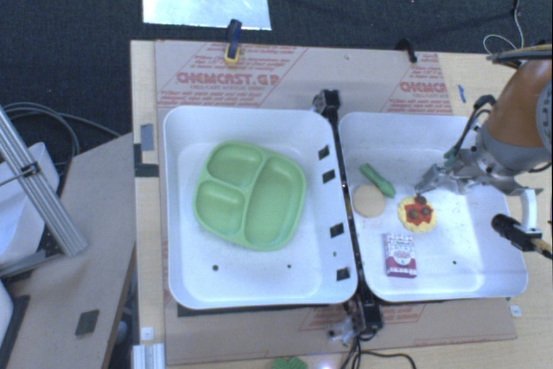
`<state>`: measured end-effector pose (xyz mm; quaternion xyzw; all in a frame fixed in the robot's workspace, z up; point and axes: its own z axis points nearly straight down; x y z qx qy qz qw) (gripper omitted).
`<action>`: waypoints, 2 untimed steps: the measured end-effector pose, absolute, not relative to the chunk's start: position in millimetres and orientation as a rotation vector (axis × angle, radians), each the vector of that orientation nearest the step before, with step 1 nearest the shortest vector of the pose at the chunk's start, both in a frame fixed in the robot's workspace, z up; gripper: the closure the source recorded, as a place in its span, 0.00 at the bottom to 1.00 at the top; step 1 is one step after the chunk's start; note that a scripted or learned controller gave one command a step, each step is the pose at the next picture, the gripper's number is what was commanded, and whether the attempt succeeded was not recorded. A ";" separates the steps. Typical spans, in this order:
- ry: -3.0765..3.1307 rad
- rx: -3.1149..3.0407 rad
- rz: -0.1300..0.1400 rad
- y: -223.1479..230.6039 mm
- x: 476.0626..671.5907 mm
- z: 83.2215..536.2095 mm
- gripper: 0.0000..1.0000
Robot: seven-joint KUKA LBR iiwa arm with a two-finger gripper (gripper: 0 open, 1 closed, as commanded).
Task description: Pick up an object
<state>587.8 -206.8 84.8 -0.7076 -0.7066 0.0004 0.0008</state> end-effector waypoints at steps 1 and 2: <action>-2.232 -2.213 -0.008 -133.2 533.8 171.3 0.00; -2.217 -2.226 -0.010 -198.0 540.1 84.0 0.00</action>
